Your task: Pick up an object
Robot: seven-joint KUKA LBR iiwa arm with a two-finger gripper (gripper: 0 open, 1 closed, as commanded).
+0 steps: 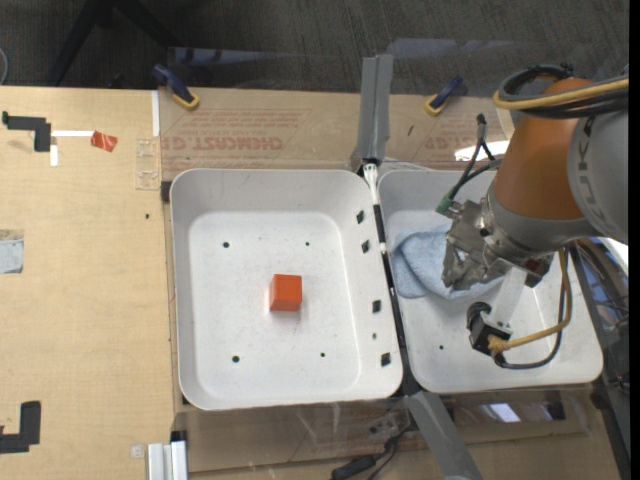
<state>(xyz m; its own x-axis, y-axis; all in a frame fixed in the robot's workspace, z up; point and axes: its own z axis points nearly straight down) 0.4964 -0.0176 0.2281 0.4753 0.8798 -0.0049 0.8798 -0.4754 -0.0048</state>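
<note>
Camera view: tool point(458, 268) over blue cloth point(418, 260)

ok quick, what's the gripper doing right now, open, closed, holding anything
Gripper: down on the light blue cloth in the right bin; open or closed cannot be told, and no hold can be confirmed.

1. The cardboard sheet point(250, 128) beyond the bins carries red print, seen upside down; the word "CHEMCAL" can be made out, followed by letters like "GE" that are too faint to confirm. It lies well to the left of the gripper point(462, 268) and farther from the camera.
2. No other text, number or label is legible.
</note>
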